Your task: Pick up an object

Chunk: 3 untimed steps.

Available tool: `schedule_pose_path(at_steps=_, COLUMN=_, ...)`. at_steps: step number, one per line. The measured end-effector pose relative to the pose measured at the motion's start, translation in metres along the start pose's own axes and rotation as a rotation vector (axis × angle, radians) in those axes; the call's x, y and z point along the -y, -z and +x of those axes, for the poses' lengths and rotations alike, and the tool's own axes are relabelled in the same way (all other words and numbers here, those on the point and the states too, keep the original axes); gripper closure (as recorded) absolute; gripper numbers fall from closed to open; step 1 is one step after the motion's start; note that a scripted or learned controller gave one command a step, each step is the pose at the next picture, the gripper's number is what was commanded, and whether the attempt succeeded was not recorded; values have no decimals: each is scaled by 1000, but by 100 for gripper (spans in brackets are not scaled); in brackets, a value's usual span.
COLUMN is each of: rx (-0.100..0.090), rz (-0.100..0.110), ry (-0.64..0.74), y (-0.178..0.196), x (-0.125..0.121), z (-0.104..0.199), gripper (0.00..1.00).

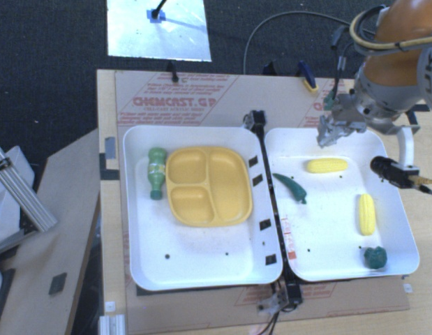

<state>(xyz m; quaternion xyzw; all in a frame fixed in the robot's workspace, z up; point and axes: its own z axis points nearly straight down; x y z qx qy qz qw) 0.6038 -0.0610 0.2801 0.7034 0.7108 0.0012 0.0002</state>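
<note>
My gripper point(330, 134) hangs over the back edge of the right bin point(320, 265), just above and behind a yellow corn cob point(327, 165) lying crosswise. A second yellow corn cob point(367, 213) lies lengthwise near the bin's right side. A dark green chilli pepper point(291, 187) rests close to the divider. A dark green lump point(375, 257) sits in the front right corner. In the left bin point(135, 257), a green bottle point(156, 173) lies beside a yellow divided plate point(209, 185). Nothing shows in the gripper.
The arm's orange band and grey wrist point(400, 54) loom over the back right, with cables trailing. A black fitting point(391, 170) juts over the right bin's right rim. A shiny metal sheet point(158, 19) lies beyond the bench.
</note>
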Motion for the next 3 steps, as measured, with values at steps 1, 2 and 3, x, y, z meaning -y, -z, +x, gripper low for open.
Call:
schedule_pose_path(at_steps=1, rx=0, rz=1, ry=0, y=-22, x=3, z=56, gripper=100)
schedule_pose_path(at_steps=2, rx=0, rz=1, ry=-1, y=-31, x=3, z=111, gripper=100)
schedule_pose_path(at_steps=3, rx=0, rz=3, ry=-2, y=-50, x=9, z=162, gripper=100)
